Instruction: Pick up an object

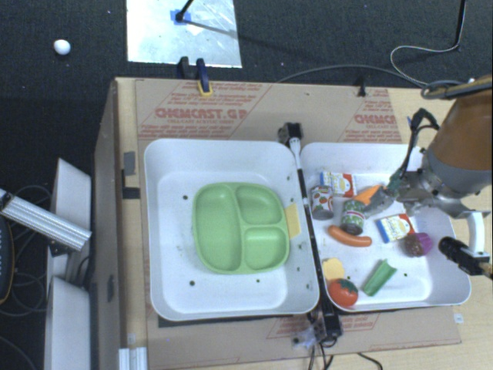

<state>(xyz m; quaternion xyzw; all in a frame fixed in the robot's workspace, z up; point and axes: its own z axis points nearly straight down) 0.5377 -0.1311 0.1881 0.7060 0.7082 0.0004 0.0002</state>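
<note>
My gripper hangs low over the middle of the right bin, reaching in from the right. Its tip is right beside an orange carrot-like piece and above a white and blue packet. A dark green can stands just left of the tip. A red-orange sausage lies in front of that can. Nothing is seen lifted off the bin floor.
The right bin also holds a small tin, a white and red box, a purple item, a green block, a tomato and a yellow piece. The left bin holds a green divided plate.
</note>
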